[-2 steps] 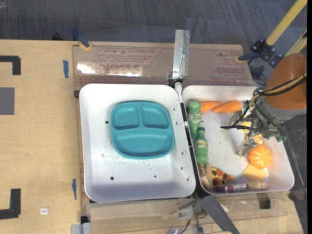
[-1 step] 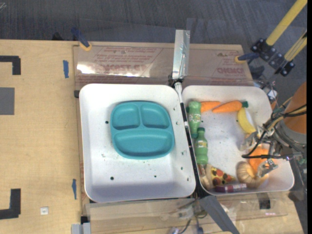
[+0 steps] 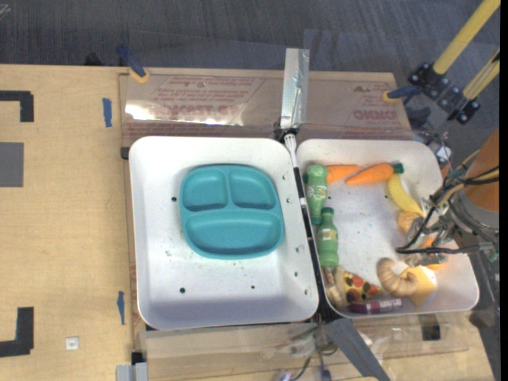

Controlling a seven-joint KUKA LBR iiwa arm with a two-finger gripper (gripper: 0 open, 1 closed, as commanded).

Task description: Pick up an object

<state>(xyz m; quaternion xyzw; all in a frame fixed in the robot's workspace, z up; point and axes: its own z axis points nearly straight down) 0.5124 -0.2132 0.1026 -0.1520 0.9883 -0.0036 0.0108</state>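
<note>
The right bin (image 3: 361,221) holds several toy foods. Two green bottles (image 3: 317,185) (image 3: 327,243) lie along its left wall. Two carrots (image 3: 373,173) rest near the back wall and a yellow banana (image 3: 404,198) lies to their right. A tan croissant (image 3: 394,275) and an orange-yellow piece (image 3: 426,280) sit near the front right. My gripper (image 3: 432,240) hangs low over the bin's right side, wrapped in black cables, just above the orange-yellow piece and beside the banana. Cables and the wrist hide whatever lies beneath it.
The left bin (image 3: 159,276) carries a teal divided plate (image 3: 232,211). A purple item (image 3: 379,305) and a small multicoloured piece (image 3: 357,286) lie at the right bin's front wall. The grey arm (image 3: 481,201) with its orange band enters from the right edge.
</note>
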